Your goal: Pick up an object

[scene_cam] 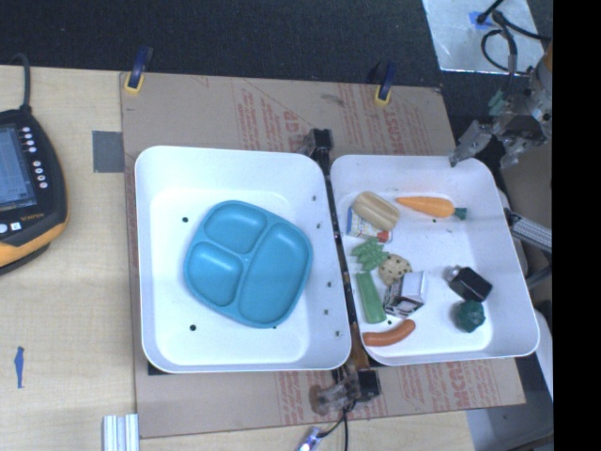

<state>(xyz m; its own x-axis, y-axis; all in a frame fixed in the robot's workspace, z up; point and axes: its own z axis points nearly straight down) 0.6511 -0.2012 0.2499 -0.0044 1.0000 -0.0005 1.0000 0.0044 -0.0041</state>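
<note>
Several small items crowd the right bin [498, 216] below the gripper [492, 139], whose fingers look spread, parked outside the rim, gripping nothing.

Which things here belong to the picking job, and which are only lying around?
For the job: gripper; right bin with carrot, sausage, black block, green stick.
Lying about: blue tray in left bin, pendant, clamps.
</note>
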